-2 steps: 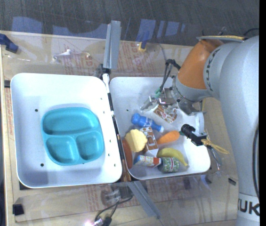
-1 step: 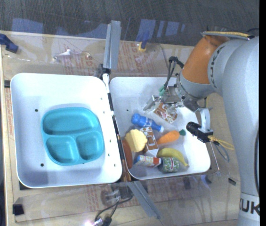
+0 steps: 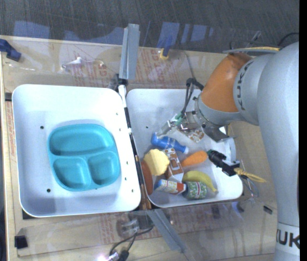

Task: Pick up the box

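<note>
**Me:** I'm on the approach, nothing picked yet. The arm (image 3: 251,91) is in over the right bin (image 3: 142,99), and the gripper (image 3: 185,125) is low above the pile.

**Spotter:** Where's the box?

**Me:** I make it the small brown carton (image 3: 174,162) in the middle of the heap, wedged between the yellow block (image 3: 156,162) and the carrot (image 3: 195,159), just below the blue bottle (image 3: 168,143). The banana (image 3: 199,178) and a sauce bottle (image 3: 170,186) lie nearer the front wall. The gripper sits up and a little right of the carton, apart from it.

**Spotter:** Fingers?

**Me:** I can't tell how far apart they are; the metal there is a tangle from this angle. I see nothing between them, so I call it holding nothing.

**Spotter:** Next?

**Me:** In my judgement, shift toward the front-left, centre over the carton, then drop straight. It's packed tight, so the neighbours may block the fingers. The teal tray (image 3: 82,156) in the left bin (image 3: 33,102) isn't involved.
</note>
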Action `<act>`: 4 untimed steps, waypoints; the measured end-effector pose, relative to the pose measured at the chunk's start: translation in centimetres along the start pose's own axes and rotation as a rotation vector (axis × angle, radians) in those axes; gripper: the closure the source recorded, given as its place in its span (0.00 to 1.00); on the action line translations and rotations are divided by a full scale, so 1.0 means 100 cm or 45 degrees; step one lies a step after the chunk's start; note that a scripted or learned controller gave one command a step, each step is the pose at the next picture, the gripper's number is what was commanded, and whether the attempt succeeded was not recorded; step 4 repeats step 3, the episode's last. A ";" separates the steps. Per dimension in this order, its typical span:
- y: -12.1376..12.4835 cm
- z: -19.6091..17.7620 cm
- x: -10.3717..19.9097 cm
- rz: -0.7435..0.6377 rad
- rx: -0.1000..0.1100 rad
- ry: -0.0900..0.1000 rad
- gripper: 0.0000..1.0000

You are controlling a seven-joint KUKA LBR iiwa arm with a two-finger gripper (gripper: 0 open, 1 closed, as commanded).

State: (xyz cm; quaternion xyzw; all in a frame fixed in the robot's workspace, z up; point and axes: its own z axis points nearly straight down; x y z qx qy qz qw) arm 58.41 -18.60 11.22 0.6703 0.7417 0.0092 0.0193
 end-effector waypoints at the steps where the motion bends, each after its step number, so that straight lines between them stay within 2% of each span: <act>1: 0.016 -0.027 -0.025 -0.100 0.050 0.023 0.00; 2: 0.077 -0.009 0.023 -0.330 0.046 0.027 0.00; 3: 0.074 0.018 0.062 -0.571 0.039 0.015 0.00; 4: 0.074 0.018 0.062 -0.571 0.039 0.015 0.00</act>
